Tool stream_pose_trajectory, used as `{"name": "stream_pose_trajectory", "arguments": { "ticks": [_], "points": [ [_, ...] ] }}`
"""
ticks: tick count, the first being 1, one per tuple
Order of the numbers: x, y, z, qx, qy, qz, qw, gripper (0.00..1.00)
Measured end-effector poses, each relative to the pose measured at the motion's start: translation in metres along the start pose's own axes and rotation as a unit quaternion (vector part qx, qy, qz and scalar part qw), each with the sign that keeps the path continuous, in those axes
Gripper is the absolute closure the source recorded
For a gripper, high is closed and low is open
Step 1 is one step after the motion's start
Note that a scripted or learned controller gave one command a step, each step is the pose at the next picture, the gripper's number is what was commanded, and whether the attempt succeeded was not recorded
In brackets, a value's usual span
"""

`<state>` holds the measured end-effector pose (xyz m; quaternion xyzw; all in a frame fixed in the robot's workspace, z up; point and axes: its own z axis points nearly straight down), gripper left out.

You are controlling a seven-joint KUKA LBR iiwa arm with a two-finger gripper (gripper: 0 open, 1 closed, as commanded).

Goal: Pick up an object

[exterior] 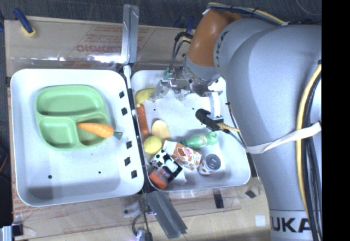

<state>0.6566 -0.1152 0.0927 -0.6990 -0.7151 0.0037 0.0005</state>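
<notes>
Two white bins sit side by side on your tabletop (pixel 65 35). In the camera view, the left bin (pixel 22 141) holds one green divided tray (pixel 60 104) with one carrot (pixel 95 129) lying in the tray's lower right compartment. The right bin (pixel 180 117) carries the clutter: one yellow piece (pixel 144 95) near its upper left corner, one red sausage-like stick (pixel 143 118) along its left wall, one pale slice (pixel 160 128), one yellow lemon-like ball (pixel 152 144), one green bottle (pixel 200 139), one printed carton (pixel 186 156), one small round can (pixel 210 163) and a black-and-white piece (pixel 164 161) toward the lower edge.

Your hand (pixel 170 84) hangs over the right bin's upper edge, just beside the yellow piece; whether it is released or clenched, you cannot tell, and nothing is visibly between its fingers.

That yellow piece is your nearest target. It looks like light, stiff plastic, probably smooth and prone to slipping, so you would likely do best to grip across its narrow middle.
</notes>
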Motion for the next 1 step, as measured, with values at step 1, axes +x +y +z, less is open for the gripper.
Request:
{"name": "stream_pose_trajectory", "arguments": {
  "ticks": [1],
  "points": [
    [0.0,0.0,0.0001,0.0,0.0,0.0,1.0,0.0]
  ]
}}
